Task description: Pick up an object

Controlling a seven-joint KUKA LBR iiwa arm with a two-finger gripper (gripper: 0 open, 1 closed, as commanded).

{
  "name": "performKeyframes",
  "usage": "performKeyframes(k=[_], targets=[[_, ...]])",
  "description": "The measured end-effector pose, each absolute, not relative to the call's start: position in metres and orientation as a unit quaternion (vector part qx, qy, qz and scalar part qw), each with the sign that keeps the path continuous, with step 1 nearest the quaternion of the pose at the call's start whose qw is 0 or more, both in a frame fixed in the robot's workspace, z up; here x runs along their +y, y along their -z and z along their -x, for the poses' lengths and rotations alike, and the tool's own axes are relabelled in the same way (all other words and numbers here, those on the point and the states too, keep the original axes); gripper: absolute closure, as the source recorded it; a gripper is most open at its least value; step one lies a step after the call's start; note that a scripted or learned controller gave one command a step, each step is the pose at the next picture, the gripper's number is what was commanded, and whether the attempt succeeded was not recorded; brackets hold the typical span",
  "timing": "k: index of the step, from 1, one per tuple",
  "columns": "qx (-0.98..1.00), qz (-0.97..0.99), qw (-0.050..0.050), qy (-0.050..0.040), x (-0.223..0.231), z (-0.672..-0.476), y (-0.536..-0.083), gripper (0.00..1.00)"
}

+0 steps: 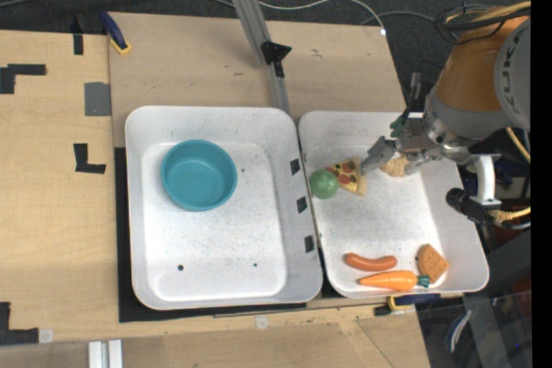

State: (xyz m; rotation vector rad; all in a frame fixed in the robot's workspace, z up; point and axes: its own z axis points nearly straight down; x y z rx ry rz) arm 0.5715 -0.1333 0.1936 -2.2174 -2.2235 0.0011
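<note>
My gripper point(395, 159) hangs low over the upper middle of the right bin point(457, 211), open. One grey finger point(376, 157) slants toward a pizza-slice toy point(348, 177). A small beige object point(396, 167) lies in the gap between the fingers, and I cannot tell whether they touch it. A green ball point(324, 184) rests against the pizza slice at the bin's left wall. Near the front edge of that bin lie a red sausage point(371, 261), an orange carrot point(390, 279) and a brown cracker point(432, 263).
The left bin point(216, 271) holds a blue bowl point(199, 174) in its upper left part. A grey metal pole point(250, 9) slants down to the gap between the bins. Cables point(483, 17) run behind the arm at the right.
</note>
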Motion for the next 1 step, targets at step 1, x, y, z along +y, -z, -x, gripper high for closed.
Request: performKeyframes(k=[1], targets=[[-0.708, 0.706, 0.001, -0.0004, -0.1334, -0.5715, -0.1936, 0.00]])
